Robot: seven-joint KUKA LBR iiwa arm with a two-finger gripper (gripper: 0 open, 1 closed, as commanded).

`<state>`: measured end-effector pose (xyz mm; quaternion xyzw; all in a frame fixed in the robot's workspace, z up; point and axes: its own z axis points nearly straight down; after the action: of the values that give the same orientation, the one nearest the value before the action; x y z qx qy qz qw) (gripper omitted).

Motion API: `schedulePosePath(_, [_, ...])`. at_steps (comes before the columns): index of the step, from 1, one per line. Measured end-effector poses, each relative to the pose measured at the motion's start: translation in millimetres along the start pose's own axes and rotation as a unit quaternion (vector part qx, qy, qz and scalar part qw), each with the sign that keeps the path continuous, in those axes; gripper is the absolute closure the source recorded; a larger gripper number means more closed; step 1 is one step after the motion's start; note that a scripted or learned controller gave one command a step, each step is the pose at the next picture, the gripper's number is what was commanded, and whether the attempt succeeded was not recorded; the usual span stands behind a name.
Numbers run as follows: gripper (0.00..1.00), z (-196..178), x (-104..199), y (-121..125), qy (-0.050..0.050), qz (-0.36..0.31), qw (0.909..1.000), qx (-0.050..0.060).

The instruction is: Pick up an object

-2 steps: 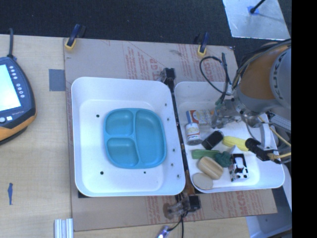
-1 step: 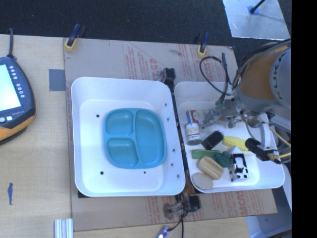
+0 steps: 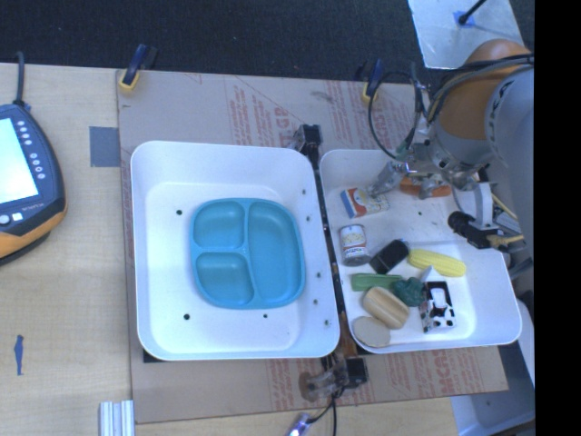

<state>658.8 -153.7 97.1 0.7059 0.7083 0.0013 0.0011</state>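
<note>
Brightness: bright, even, from overhead.
Glare: white bins (image 3: 145,243) near blown out, rims losing detail; pale patch on the far right floor (image 3: 454,16) washed out.
Shadows: soft, short, under the blue plate (image 3: 247,252).
Dark area: far floor almost black.
Sharpness: mildly soft overall; small items grainy.

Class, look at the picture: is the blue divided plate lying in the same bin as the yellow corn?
No: the blue plate lies in the left bin, the corn in the right bin.
</note>
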Motion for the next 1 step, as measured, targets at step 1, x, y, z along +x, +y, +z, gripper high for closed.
schedulePosePath(1, [0.00, 4.6, -58.5, -76.1, 0.000, 0.000, 1.0000, 0.003])
